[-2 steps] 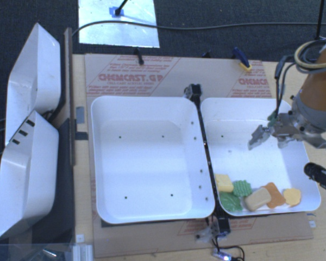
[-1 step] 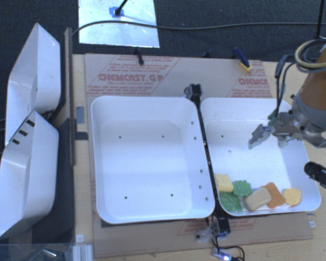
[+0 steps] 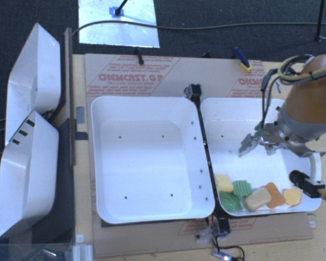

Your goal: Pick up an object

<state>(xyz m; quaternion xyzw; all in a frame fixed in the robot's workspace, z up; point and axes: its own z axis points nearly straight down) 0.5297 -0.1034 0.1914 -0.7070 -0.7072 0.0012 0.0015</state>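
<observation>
The right bin [image 3: 228, 118] holds every object, bunched along its near wall, and the arm [image 3: 309, 105] hangs over the bin's middle with the gripper [image 3: 249, 144] above bare floor, nothing between its fingers. To pick well, I would bring it toward that near wall and descend on the tan block [image 3: 256, 199], which lies topmost. Whether the jaws are apart or together I cannot tell at this slant, and the block half hides the orange piece [image 3: 276, 194].

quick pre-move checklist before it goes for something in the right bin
1. Objects sit in the right bin: ok, all clustered along its near edge.
2. Hand over that bin: ok, but short of the cluster, above bare floor.
3. Hand carrying nothing: ok, nothing shows between its fingers.
4. An isolated target: not ok, tan piece touches orange piece and the green pieces.
5. Finger opening wide enough: cannot tell.
</observation>
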